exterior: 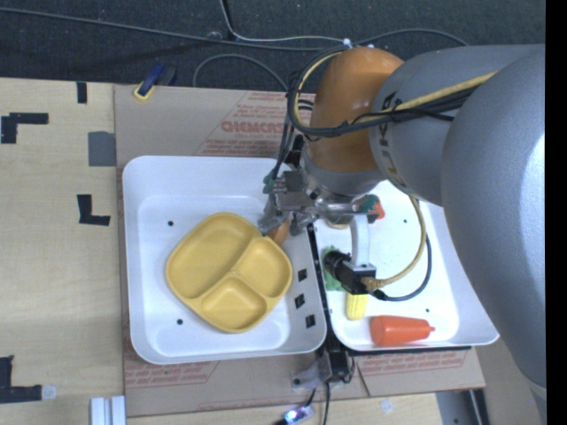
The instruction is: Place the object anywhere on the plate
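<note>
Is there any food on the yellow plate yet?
Not yet. The yellow plate has three sections, all bare. The orange carrot lies in the right bin.

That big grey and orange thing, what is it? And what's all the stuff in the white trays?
It is a robot arm, photographed by one camera looking down from above the bench. The arm reaches in from the right. At its tip are the fingers, which hang over the top right edge of a yellow plate with three sections. The plate lies in the left tray. I cannot tell if the fingers hold anything. In the right tray lie an orange toy carrot, a small yellow piece and something green. The robot's job is to put an object on the plate.
</note>
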Controlling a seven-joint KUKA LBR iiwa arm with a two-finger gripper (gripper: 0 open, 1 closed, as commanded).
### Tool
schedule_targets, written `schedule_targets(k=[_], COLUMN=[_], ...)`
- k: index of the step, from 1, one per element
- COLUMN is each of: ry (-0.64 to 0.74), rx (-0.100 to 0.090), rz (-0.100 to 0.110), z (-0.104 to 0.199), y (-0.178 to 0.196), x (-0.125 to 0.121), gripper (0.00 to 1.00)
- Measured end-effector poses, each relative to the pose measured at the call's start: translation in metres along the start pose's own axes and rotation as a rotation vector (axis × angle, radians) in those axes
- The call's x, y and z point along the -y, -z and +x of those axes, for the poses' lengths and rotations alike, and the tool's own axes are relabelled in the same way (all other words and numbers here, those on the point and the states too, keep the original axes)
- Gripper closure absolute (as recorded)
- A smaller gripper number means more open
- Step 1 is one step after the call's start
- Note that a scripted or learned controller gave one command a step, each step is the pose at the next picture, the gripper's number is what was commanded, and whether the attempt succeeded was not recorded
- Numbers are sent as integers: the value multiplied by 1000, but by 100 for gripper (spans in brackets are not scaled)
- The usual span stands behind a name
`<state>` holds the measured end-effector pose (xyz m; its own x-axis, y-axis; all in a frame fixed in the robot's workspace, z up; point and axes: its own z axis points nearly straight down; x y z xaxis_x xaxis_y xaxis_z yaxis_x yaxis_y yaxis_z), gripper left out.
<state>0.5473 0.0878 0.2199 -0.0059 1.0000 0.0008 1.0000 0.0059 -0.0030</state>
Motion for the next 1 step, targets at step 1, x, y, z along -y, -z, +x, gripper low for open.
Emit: schedule_targets(k=[1], ry=[-4], rx=[2], rz=[-1], z=[-3], y=[0], x=[0], gripper=[0])
